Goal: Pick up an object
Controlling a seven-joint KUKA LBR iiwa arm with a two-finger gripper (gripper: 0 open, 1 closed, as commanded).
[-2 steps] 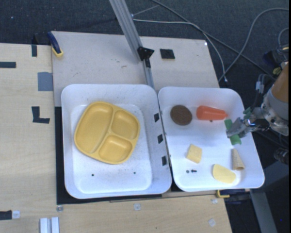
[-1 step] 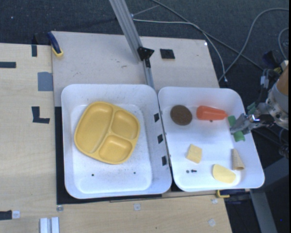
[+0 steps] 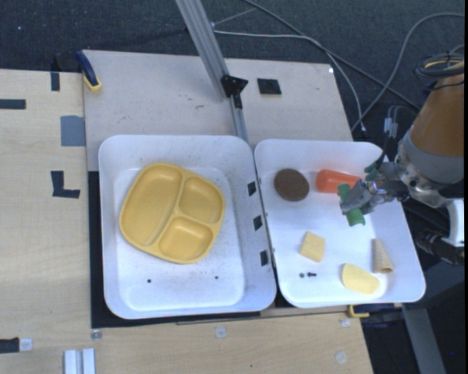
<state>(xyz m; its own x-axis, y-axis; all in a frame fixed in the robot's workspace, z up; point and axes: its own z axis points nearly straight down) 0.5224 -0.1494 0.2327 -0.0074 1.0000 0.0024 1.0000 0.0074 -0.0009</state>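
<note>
I see the gripper [image 3: 357,203] low over the right bin [image 3: 398,291], its jaws clenched on a small green piece [image 3: 356,217]; an orange item [image 3: 333,181] lies just beside it; the yellow tray [image 3: 171,211] sits in the left bin [image 3: 117,287].

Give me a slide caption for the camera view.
Gripper hovers beside an orange piece in the right bin; a yellow tray fills the left.

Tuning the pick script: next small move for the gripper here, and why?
Probably shift slightly left and descend: the gripper hangs in the right bin just below-right of the orange piece, the nearest object, with nothing visibly between its fingers.
</note>
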